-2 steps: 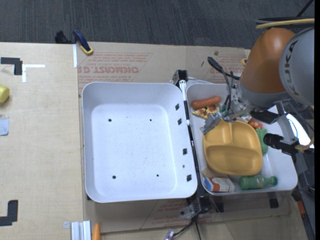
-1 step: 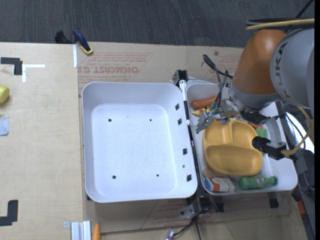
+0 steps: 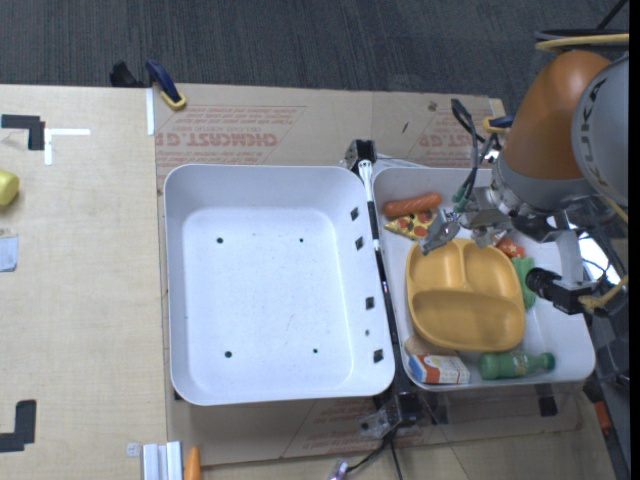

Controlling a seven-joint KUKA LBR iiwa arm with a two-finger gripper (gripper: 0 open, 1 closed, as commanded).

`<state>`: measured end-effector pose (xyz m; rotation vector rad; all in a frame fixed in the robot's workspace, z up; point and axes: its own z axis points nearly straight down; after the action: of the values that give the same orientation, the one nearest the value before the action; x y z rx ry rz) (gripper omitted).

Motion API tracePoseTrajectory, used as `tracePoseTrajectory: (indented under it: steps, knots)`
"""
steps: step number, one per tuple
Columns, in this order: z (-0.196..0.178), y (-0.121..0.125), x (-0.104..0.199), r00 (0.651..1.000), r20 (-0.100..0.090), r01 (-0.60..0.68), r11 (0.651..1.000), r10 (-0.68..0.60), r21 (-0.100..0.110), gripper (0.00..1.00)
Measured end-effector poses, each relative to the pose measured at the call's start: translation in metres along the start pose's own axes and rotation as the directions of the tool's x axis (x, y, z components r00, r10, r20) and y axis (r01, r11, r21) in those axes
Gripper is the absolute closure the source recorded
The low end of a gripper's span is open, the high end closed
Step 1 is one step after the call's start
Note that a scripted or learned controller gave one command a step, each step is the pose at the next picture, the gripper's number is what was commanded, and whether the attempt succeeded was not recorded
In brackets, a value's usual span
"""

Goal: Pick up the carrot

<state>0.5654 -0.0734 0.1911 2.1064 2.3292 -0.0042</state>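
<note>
The carrot [image 3: 513, 250] lies in the right bin [image 3: 570, 363], an orange piece with a green top. It rests against the right rim of a yellow divided plate [image 3: 466, 308] and is partly hidden under the arm's wrist. My gripper [image 3: 458, 230] hangs low over the far edge of that plate. It is a little left of the carrot, and nothing shows in its grasp.
Also in the right bin are a red sausage [image 3: 412, 205] and a pizza slice [image 3: 405, 227] at the far left, and a small carton [image 3: 438, 369] and a green bottle [image 3: 515, 365] along the near wall. The left bin [image 3: 180, 268] sits beside it. A yellow object [image 3: 6, 188] lies at the bench's left edge.
</note>
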Motion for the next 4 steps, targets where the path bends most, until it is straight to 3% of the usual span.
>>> tracePoseTrajectory:
  steps: [1,2,3,4]
  knots:
    - [0.098,0.054,-0.027,0.987,-0.001,-0.160,0.987,0.160,-0.006,0.00]
    - [0.073,-0.024,-0.033,1.000,-0.003,0.013,1.000,-0.013,0.001,0.00]
    - [0.098,0.008,-0.036,0.986,0.001,0.165,0.986,-0.165,-0.005,0.00]
    - [0.099,0.030,-0.036,1.000,0.000,0.014,1.000,-0.014,-0.001,0.00]
